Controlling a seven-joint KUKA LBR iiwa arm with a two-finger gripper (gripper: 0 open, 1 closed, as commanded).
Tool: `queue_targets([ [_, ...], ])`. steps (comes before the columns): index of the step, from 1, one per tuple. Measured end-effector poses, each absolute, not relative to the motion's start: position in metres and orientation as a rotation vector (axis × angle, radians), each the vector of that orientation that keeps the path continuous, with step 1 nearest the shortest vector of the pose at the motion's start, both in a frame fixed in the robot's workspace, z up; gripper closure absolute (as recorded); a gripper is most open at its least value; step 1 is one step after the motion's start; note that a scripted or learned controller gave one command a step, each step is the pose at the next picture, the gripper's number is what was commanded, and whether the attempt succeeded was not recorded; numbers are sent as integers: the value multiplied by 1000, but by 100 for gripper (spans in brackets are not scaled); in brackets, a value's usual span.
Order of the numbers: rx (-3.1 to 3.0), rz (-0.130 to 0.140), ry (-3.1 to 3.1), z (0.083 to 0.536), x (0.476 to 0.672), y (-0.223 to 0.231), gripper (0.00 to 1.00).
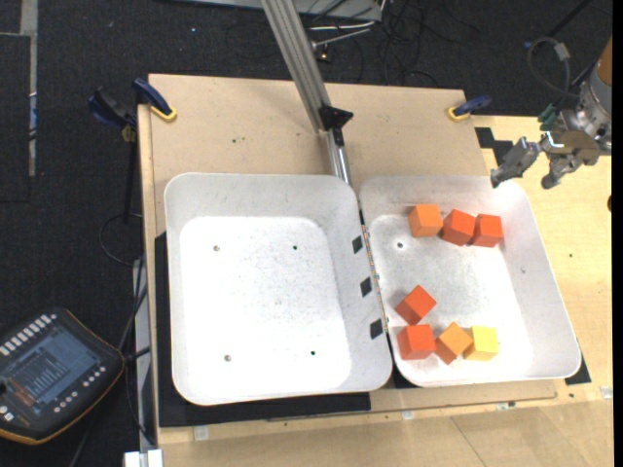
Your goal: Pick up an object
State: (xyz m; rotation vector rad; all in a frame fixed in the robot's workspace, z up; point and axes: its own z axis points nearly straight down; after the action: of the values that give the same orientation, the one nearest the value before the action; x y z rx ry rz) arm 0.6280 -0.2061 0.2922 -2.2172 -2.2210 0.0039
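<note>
Seven small blocks lie in the right bin [545,290]: a yellow block [484,341] and orange cubes [435,341] at its near end, an orange-red row [458,226] at its far end. They look light, rigid and best pinched across flat faces. Beyond the far rim, the gripper [533,164] hovers, fingers spread wide, holding nothing.

From my end the arm [605,86] runs off the right edge past the wrist, the pendant [49,376] (lower left) is clipped by the left edge, and its screen is too small to read.
</note>
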Motion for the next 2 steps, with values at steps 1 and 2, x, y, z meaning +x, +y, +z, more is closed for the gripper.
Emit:
queue_targets([
  [1, -2218, 2, -2226, 295, 629, -206, 0],
  [2, -2218, 4, -2220, 250, 625, -200, 0],
])
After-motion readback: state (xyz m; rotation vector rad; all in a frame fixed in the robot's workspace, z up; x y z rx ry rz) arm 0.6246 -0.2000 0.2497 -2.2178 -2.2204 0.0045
